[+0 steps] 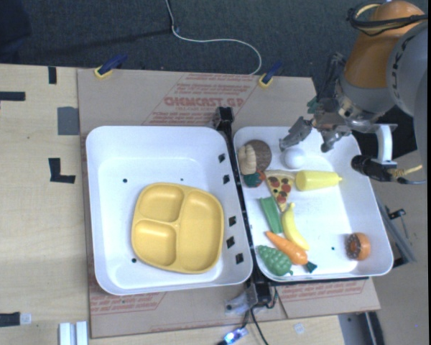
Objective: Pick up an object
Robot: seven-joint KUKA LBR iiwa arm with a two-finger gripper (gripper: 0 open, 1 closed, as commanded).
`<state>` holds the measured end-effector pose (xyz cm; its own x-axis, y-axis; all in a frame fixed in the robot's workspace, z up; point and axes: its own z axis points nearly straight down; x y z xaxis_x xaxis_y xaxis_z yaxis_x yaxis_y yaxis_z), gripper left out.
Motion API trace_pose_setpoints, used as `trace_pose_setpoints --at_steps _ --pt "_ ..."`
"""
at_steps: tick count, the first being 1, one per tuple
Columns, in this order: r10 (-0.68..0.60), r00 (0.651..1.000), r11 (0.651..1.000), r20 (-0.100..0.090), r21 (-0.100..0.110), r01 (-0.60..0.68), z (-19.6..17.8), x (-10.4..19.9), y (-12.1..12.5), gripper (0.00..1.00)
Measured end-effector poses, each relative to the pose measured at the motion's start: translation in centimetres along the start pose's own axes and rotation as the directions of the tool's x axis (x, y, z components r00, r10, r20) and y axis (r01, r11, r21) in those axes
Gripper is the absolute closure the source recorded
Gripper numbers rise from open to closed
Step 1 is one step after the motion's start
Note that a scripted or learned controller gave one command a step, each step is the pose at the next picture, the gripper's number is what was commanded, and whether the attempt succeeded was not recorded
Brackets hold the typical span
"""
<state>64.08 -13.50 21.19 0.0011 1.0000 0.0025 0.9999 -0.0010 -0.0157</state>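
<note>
The gripper (312, 135) hangs over the far edge of the right bin (345, 221), its two grey fingers (297, 131) spread wide apart with nothing between them. A small white egg-shaped object (295, 157) lies on the bin floor just below and between the fingertips, near the far edge; whether the left finger touches it cannot be told. Just beside that egg, toward the near side, a yellow corn cob (317, 180) lies crosswise, and beside it a pizza slice toy (279, 185) with red dots. In the far left corner of the same bin sits a brown and tan mushroom-like toy (253, 157). Along the bin's left side run a green pea pod (271, 212), a yellow banana (294, 226), an orange carrot (288, 247) and a green leafy vegetable (274, 261) at the near left corner. A small orange-brown round item (357, 246) rests alone near the near right corner. The left bin (115, 157) holds a yellow divided plate (178, 226) toward its near side. Both bins stand on a cardboard sheet (194, 99).
</note>
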Motion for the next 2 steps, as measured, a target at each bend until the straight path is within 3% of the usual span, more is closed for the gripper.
trace_pose_setpoints --at_steps 1,2 --pt "-0.003 1.0 1.0 0.002 -0.014 0.003 -0.9 0.0 0.3 0.0" --pt "-0.003 1.0 1.0 0.002 -0.008 0.003 5.4 0.5 -0.3 0.0"
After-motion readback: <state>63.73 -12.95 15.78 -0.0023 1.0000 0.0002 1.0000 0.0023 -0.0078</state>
